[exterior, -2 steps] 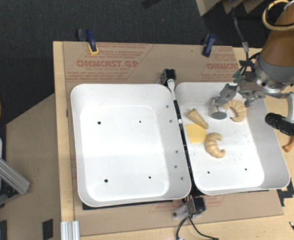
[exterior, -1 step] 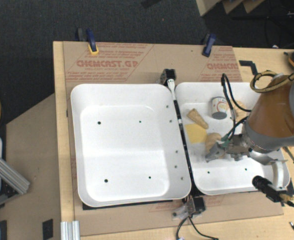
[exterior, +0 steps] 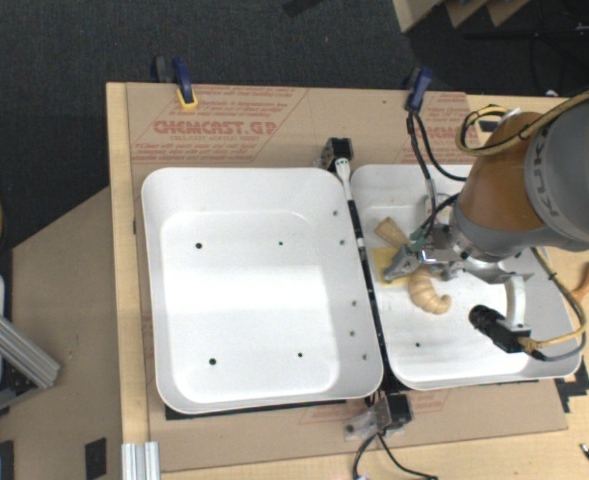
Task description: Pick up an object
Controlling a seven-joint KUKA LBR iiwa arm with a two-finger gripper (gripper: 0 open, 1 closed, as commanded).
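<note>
The camera view looks down at a slant on two shallow white bins set side by side on a brown board. The left bin (exterior: 254,288) is the larger in view, with a few small dark dots on its floor. The right bin (exterior: 454,363) sits just beside it, their rims meeting along a dark seam with small fasteners.

The arm (exterior: 544,183) reaches in from the right, its grey body and orange band hanging over the right bin. The gripper (exterior: 402,265) is low over the left part of that bin, close to the shared rim. Its metal fingers appear to point down and to the left, but they are small and partly blurred, so whether they are spread or pressed together cannot be told, nor whether anything sits between them.

Three small things lie around it. A tan curved piece (exterior: 429,296), shaped like a croissant, lies just below and to the right of the gripper; its long axis runs diagonally, from upper left to lower right, with the rounder end toward the lower right. A smaller tan piece (exterior: 390,232) lies above the gripper, its axis also tilted from upper left to lower right. A pale yellow flat thing (exterior: 384,259) lies just beside the gripper, on its left, near the bin wall.
</note>
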